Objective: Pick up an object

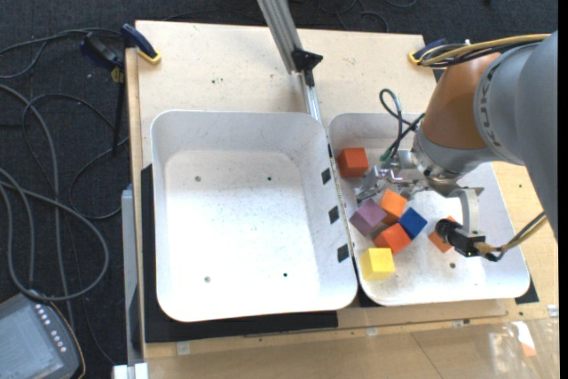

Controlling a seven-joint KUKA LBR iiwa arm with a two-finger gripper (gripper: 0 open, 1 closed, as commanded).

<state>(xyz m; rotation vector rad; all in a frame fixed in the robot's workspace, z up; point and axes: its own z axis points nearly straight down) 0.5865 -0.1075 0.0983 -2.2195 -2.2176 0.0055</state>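
Gripper (388,184) first: we see it low in the right bin (497,284), over the cluster of blocks, though we cannot tell its state. Nearest us lies the yellow block (380,263). Just behind it sit the red-orange block (392,237) and the blue block (413,223), touching. Next come the purple block (367,217) and orange block (394,202). Farthest sits another red-orange block (353,161), apart. On the counter (231,67), the left bin (177,138) adjoins.
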